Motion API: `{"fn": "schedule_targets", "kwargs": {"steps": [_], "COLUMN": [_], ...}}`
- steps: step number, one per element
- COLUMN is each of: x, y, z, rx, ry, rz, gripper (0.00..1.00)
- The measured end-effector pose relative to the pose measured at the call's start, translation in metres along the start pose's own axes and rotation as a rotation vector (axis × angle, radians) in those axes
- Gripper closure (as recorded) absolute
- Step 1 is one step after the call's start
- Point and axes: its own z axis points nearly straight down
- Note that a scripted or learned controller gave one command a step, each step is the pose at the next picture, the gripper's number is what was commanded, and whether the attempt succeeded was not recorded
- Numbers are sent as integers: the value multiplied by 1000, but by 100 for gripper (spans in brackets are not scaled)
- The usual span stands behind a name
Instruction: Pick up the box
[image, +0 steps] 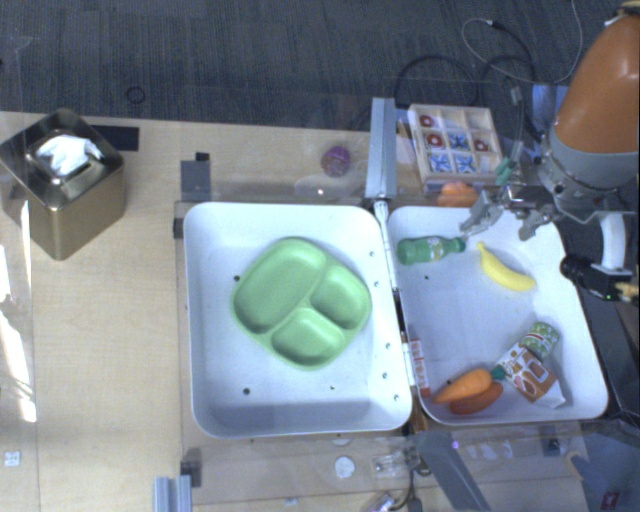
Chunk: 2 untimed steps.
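Camera view, from above and at a slant: two white bins sit side by side on the desk. The left bin (200, 330) holds a green divided plate (302, 302). The right bin (590, 395) holds the task's thing, a small juice box (527, 372), lying flat on its side in the bin's near right corner, close to the near wall. Just beside the box, toward the left bin, lies a toy carrot (470, 388), apparently touching or nearly touching it; a small can (541, 338) rests against the box's far end.

The gripper (508, 205) hangs over the far edge of the same bin, with the orange-banded arm (600, 90) behind it. Its fingers look spread apart, with nothing between them. Just beside the gripper, within the bin, are a green bottle (430, 248) and a banana (504, 270).

The deciding relation: the box lies well apart from the gripper, toward the near wall and slightly toward the bin's right side, so the gripper must cross nearly the whole bin, passing over the banana. The box's long axis seems to run diagonally, from the can down toward the near right corner, so I judge the fingers would best close across its shorter width, clear of the carrot.
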Motion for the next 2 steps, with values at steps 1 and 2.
{"fn": "schedule_targets", "kwargs": {"steps": [1, 2], "x": [49, 44], "y": [25, 40], "z": [99, 89], "rx": [2, -3], "ry": [1, 0], "rz": [-128, -104], "gripper": [0, 0]}}
